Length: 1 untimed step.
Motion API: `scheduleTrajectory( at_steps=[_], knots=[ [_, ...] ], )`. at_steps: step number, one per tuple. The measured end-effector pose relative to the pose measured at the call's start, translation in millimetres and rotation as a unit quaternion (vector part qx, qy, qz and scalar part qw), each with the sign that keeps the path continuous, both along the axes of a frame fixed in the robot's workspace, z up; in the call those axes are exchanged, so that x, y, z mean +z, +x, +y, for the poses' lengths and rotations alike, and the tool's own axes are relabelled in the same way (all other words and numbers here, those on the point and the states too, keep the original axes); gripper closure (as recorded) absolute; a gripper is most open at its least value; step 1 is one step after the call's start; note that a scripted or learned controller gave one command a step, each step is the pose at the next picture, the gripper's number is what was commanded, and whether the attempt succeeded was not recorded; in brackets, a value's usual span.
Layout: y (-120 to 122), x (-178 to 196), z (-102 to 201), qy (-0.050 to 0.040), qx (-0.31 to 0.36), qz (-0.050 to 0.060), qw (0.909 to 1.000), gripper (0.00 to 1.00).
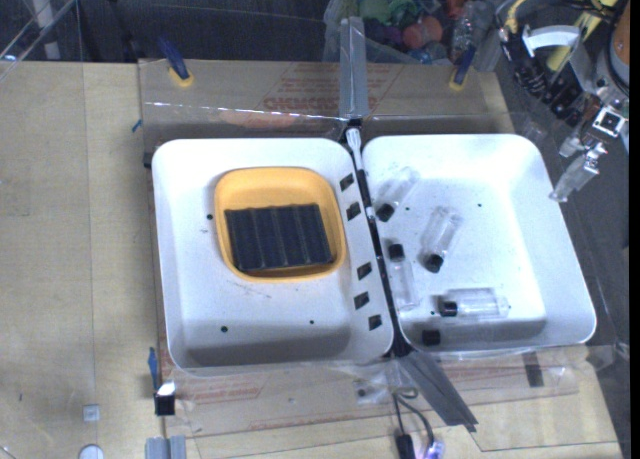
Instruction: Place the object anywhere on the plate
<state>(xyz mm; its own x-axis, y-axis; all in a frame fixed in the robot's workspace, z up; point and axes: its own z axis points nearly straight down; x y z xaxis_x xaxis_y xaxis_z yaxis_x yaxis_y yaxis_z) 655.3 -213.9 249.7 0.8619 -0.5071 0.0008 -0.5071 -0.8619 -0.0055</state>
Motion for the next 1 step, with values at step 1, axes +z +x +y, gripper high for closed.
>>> scheduleTrajectory(
  at_steps=[1],
  knots=[
    [12.0,-32.8,65.7,0.0000,0.166,0.000,0.9861,0.00]
  ],
)
